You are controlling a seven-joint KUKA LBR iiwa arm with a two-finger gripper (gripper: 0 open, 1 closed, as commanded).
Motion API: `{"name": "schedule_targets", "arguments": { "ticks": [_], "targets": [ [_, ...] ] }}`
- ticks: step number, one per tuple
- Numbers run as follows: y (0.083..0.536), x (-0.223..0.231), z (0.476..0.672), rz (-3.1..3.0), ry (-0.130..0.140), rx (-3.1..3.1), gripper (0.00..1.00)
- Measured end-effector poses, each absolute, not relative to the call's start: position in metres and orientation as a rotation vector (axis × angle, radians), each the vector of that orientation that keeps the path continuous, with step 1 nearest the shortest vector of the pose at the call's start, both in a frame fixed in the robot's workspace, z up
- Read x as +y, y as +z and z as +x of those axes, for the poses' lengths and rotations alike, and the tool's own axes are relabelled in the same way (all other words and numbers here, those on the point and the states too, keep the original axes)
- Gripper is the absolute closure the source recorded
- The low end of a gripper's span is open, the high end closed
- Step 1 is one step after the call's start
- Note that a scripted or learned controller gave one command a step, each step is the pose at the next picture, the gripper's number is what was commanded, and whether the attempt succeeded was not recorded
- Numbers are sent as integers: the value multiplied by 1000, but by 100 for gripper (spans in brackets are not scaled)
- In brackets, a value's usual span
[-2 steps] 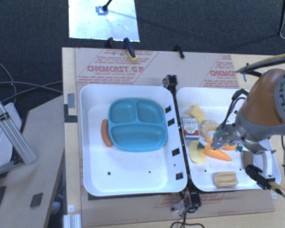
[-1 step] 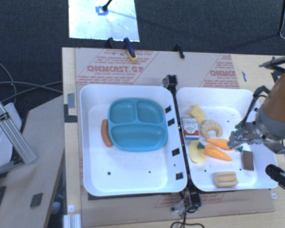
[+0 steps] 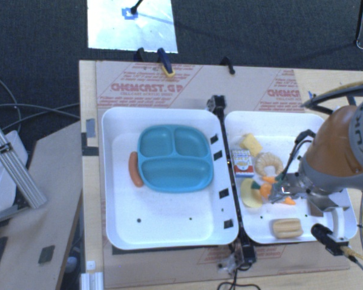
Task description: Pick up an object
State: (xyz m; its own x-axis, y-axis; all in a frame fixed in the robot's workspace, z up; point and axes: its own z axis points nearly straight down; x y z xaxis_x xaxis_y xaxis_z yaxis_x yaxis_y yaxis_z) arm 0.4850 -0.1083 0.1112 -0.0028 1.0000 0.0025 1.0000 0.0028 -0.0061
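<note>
Gripper (image 3: 281, 192) sits low in the right bin (image 3: 336, 225), over the pile of toy food. Can't tell from this angle if it is gripping anything or how far apart it stands; dark metal hides that.

Likely target: small orange carrot piece (image 3: 267, 190), touching or just left of the gripper tip, another orange bit (image 3: 288, 202) right under it on the near side. Long axis of the carrot unclear, too small. So the coming move probably turns on a tiny shift left, not a reach.

Other things in the right bin: pale yellow-green slice (image 3: 250, 194) left of the carrot, flat and smooth; ridged beige ring pastry (image 3: 269, 162) just far of the gripper; yellow chunk (image 3: 250, 142) further back; small printed carton (image 3: 242, 162), boxy; tan bread roll (image 3: 287, 227) near side, long axis left-right, apart from the gripper.

Left bin (image 3: 118, 222): blue divided plate (image 3: 175, 159), glossy plastic; reddish sausage (image 3: 135, 168) along its left edge, long axis near-far. Well apart from the arm.
</note>
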Motion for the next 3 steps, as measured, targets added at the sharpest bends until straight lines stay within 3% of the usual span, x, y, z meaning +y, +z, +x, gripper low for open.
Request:
{"name": "schedule_targets", "arguments": {
  "ticks": [1, 3],
  "targets": [
    [212, -214, 530, -2240, -4, -2230, 100],
    [193, -206, 528, -2218, 0, -2227, 100]
  ]
}}
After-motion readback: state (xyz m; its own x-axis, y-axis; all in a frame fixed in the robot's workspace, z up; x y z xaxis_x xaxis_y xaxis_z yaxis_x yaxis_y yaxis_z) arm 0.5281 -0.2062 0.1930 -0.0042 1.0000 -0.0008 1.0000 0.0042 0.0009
